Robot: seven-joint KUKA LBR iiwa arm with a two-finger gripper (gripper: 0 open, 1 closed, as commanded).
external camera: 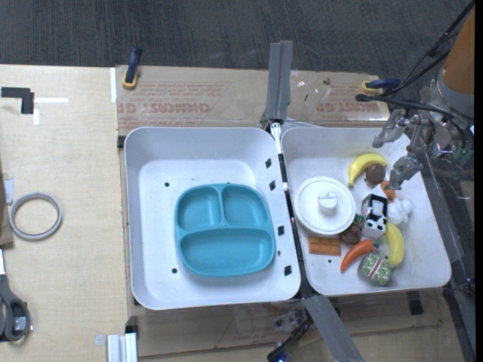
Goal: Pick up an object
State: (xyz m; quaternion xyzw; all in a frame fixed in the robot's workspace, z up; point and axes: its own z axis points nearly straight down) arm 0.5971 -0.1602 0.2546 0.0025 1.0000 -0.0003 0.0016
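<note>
Yellow banana (364,164) lies just left of the open, empty claw (398,151)

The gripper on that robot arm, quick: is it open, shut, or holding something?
Gripper: above the right bin, near a banana; whether it grips anything cannot be told.

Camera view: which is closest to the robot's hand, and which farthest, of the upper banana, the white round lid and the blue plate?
From the hand:
1. Upper banana, just left of it in the right bin.
2. White round lid, by that bin's left wall.
3. Blue plate, in the left bin.
</note>
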